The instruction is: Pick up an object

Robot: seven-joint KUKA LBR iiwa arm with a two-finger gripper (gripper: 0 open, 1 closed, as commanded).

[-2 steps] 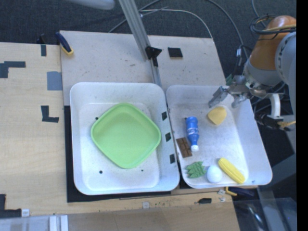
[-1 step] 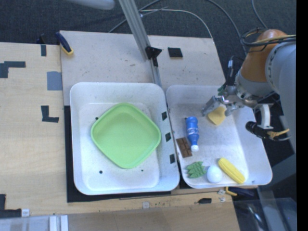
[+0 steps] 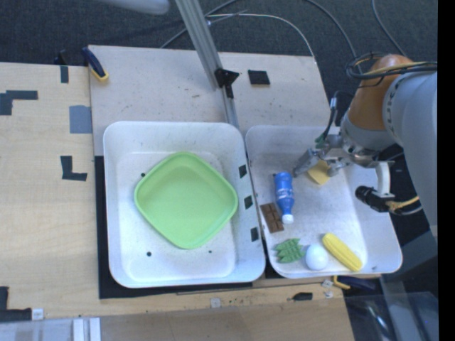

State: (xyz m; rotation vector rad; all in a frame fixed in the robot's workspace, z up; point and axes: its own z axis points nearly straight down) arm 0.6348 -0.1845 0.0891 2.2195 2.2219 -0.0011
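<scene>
Yellow catches the eye first: a small yellow block (image 3: 319,175) lies in the right bin (image 3: 375,251) near its upper edge, just under the hand (image 3: 324,158), which reaches in low from the right; I cannot tell whether it has hold of the block. Further down lie a blue bottle (image 3: 284,195), a brown piece (image 3: 271,217), a green leafy toy (image 3: 289,250), a white ball (image 3: 316,258) and a corn cob (image 3: 342,251). A green plate (image 3: 186,199) sits in the left bin (image 3: 121,141)

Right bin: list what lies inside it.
In the right bin: blue bottle, brown block, green leafy piece, white ball, yellow corn, yellow block partly covered by the gripper.
</scene>
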